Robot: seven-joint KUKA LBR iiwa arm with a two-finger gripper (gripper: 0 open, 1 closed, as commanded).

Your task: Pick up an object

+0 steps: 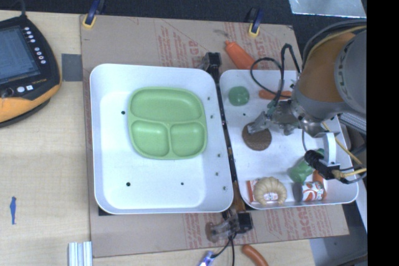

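Note:
The right bin (283, 152) holds several items: a green ball (238, 96), a brown disc (257, 139), a thin orange stick (273, 95), a green block (300, 169), a bagel-like pastry (269, 190) and a red-and-white packet (312, 190). My gripper (257, 128) is low inside this bin, right at the upper edge of the brown disc. I see no item lifted off the bin floor. The grey arm with its orange band (327, 71) covers the bin's upper right part.
The left bin (112, 184) holds a green divided plate (168, 122). An orange carrot-like piece (239, 55) lies outside the bins' far edge, another at the near edge (255, 253). A control pendant (22, 68) sits far left. Cables (274, 65) loop by the arm.

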